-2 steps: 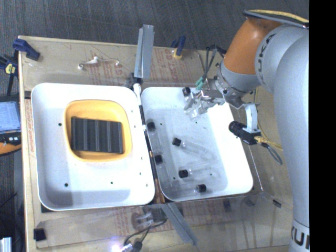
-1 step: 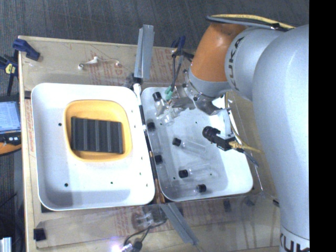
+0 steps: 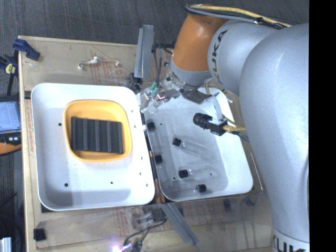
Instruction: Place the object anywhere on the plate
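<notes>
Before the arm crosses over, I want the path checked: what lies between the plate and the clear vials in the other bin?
In the camera view, between the yellow plate and the clear vials lie bare white bin floor and the two bins' adjoining rims.

A plate (image 3: 97,130) is seen in the left bin (image 3: 47,182), while small vials (image 3: 191,147) lie scattered in the right bin (image 3: 239,180), the arm (image 3: 262,62) reaching over its far side.

High slanted overhead — both bins (image 3: 39,140)
</notes>
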Robot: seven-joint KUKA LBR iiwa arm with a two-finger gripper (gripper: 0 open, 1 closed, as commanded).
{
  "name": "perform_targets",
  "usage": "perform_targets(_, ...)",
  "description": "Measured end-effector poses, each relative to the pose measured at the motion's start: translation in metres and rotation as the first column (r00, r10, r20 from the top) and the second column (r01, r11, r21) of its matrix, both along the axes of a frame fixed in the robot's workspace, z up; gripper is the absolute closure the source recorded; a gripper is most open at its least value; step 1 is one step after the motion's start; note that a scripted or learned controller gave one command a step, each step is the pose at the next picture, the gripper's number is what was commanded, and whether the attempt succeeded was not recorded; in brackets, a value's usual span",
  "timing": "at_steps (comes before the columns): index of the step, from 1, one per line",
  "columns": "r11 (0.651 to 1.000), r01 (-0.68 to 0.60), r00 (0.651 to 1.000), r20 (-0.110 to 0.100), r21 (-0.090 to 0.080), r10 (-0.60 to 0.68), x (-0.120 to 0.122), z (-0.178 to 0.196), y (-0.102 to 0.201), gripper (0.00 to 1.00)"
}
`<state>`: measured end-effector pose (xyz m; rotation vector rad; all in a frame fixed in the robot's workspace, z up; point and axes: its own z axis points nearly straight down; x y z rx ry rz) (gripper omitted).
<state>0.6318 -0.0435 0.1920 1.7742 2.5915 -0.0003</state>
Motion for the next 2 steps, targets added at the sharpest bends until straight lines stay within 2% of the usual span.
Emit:
perform_targets(1, 1.000, 0.000, 1.000, 0.000, 0.000, 0.000, 0.000, 0.000, 0.000, 0.00)
perform_targets(2, 0.957, 0.291, 0.957, -0.007, -0.001, -0.291, -0.057, -0.002, 0.024, 0.00)
